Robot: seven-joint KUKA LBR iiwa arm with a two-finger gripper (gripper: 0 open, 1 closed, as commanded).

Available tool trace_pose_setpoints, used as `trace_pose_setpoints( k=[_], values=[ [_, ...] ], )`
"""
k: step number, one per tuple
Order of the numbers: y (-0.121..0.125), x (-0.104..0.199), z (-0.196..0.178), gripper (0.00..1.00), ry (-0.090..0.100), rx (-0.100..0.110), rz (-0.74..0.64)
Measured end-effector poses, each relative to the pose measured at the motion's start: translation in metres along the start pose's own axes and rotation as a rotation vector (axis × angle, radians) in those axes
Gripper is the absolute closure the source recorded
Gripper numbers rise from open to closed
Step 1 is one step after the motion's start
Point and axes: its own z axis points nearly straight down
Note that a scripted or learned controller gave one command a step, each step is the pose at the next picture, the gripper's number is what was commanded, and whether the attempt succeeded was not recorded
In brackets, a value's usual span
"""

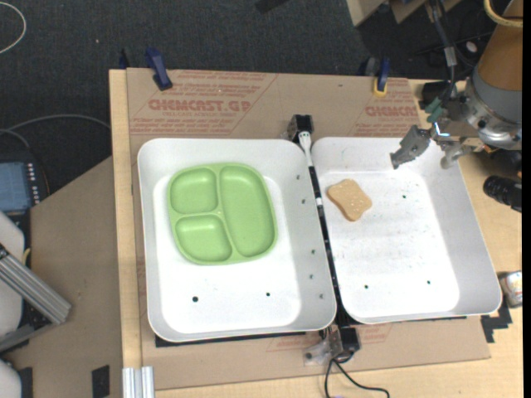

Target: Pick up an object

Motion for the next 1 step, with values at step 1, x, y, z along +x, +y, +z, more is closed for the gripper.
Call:
trace_pose_setpoints(
  k=[1],
  values=[
    [0.0007,0.0000,-0.0110,1.00,-0.001,-0.004,-0.001]
  ],
)
